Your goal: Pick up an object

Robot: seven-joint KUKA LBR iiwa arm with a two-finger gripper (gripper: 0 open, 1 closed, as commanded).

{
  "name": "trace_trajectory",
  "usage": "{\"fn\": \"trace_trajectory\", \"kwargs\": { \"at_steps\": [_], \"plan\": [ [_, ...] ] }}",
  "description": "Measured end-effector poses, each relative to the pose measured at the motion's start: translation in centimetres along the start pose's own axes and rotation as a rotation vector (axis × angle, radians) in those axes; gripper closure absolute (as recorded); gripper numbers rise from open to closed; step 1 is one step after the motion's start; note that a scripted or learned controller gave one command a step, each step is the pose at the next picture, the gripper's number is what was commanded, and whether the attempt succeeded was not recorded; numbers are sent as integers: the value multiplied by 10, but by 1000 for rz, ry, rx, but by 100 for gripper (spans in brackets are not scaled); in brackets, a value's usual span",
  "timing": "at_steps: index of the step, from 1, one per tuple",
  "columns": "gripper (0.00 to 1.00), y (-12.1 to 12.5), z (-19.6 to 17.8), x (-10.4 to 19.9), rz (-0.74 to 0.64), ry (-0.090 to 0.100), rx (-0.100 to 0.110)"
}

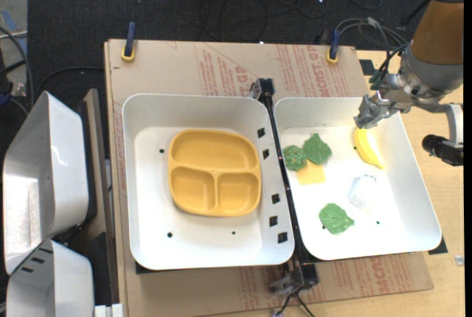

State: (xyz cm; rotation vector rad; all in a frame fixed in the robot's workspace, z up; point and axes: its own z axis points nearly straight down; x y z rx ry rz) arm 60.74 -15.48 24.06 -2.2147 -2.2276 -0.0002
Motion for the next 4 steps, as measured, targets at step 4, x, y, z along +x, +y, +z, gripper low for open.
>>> {"fn": "trace_trajectory", "kwargs": {
  "at_steps": [4],
  "plan": [
    [100, -61, 3, 210, -3, 1, 3]
  ]
}}
